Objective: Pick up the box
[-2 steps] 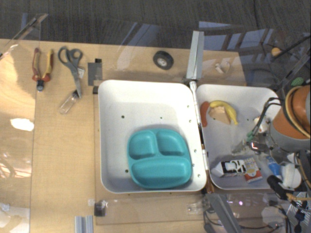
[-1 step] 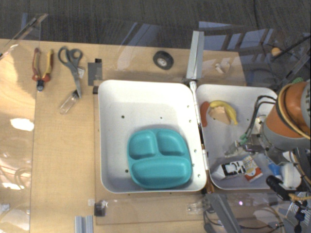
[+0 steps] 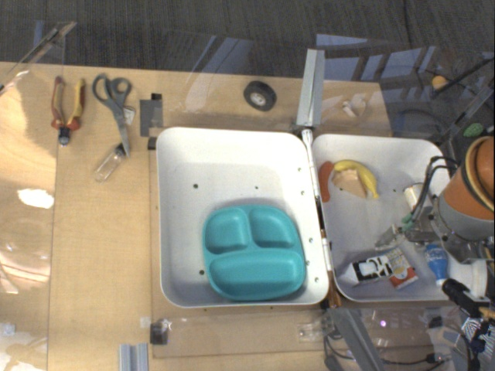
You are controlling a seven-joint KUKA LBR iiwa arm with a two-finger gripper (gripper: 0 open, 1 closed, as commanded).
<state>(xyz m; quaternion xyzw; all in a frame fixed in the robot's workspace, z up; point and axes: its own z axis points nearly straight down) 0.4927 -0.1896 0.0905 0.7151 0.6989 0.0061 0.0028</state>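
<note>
The box [image 3: 384,269] lies flat near the front edge of the right bin [image 3: 371,147]. The gripper [image 3: 402,234] sits just above it; can't tell the grip. I'd drop straight, squeeze the short sides.

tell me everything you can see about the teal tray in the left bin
The teal tray looks like smooth moulded plastic with rounded corners. It has three compartments: two smaller ones at the far side, one wide one nearest the camera. It lies flat, slightly skewed, on the floor of the left bin, toward its near right corner.
</note>
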